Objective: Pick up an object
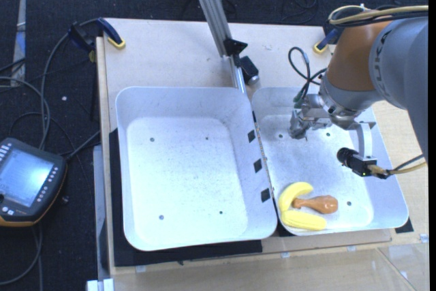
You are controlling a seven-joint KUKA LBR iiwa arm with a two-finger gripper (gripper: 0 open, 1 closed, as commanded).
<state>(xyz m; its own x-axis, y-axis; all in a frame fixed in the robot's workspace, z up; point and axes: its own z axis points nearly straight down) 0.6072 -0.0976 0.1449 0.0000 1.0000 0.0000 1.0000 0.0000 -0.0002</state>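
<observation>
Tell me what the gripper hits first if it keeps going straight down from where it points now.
Most likely the bare floor of the right bin. The gripper points down at its far part, while the yellow banana and the brown drumstick toy lie nearer the front edge. Height above the floor is unclear.

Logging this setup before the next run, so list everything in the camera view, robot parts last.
bins: two, white, side by side on the bench.
banana: one, yellow, near corner of the right bin.
drumstick toy: one, tan, lying against the banana.
pendant: one, grey with a screen, on the floor at left.
clamps: two, yellow-tipped, at the bench's far corners.
aluminium rail: one, silver, slanting down to the bins' far edge.
arm: one, grey and orange, over the right bin.
tool: one, dark, just above the right bin's floor.
</observation>
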